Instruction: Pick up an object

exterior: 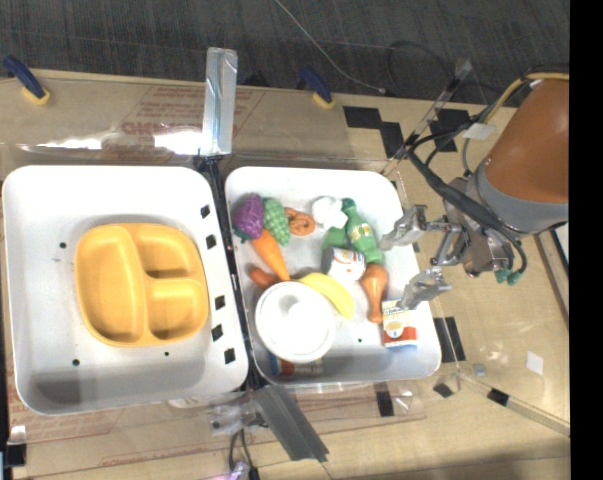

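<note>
one smooth round white bowl (297,320)

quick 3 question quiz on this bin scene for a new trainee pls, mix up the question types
1. True or false: the yellow divided tray lies in the left bin.
2. Multiple choice: what lies right beside the white bowl in the right bin? A) a banana B) a blue mug C) a red ball
3. Short answer: are the fingers of the gripper spread or closed, and is anything between them?

Key
1. True.
2. A, the banana lies against the bowl's upper right rim.
3. Spread, with nothing between them; the gripper sits over the right bin's right edge.
</note>
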Tool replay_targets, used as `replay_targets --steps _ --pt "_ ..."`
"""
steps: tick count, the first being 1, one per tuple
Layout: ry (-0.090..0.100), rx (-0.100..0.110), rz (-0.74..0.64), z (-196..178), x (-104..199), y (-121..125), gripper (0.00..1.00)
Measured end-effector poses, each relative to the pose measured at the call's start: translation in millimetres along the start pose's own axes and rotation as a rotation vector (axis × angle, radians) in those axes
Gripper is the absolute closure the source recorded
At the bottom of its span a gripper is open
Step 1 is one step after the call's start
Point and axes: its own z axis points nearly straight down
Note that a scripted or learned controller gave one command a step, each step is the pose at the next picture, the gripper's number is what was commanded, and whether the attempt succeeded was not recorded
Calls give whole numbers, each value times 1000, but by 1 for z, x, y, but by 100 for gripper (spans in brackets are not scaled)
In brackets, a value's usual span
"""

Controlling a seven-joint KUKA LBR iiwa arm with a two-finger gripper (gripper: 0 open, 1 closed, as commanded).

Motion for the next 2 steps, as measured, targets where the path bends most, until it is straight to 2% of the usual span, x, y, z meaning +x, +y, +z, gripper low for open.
replay_targets --steps 1,2 --pt "-6 2 -29 154 -2 -9 0" --pt "-6 1 24 178 -4 18 0"
